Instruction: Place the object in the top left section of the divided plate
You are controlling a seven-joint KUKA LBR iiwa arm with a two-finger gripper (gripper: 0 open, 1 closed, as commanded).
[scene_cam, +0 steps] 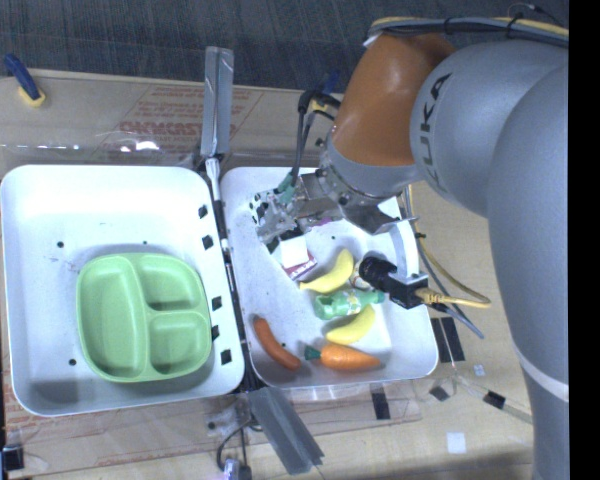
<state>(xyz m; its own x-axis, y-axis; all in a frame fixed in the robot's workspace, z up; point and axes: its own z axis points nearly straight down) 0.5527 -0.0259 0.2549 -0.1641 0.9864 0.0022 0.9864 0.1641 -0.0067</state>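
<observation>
The green divided plate (110, 318) lies in the left bin (40, 218), with one long section on its left and two smaller ones on its right, all bare. My gripper (278, 216) hangs low over the upper left part of the right bin (248, 273), under the orange wrist band. Just below it lies a small red and white box (298, 258). Two yellow bananas (332, 273) (352, 325), a green item (338, 302), an orange carrot (348, 358) and a red sausage (275, 342) lie further down that bin.
A raised divider with black clips (220, 268) separates the two bins. A black cable fitting (392, 280) hangs off the arm over the right bin's right side. The big grey arm body covers the right of the bench.
</observation>
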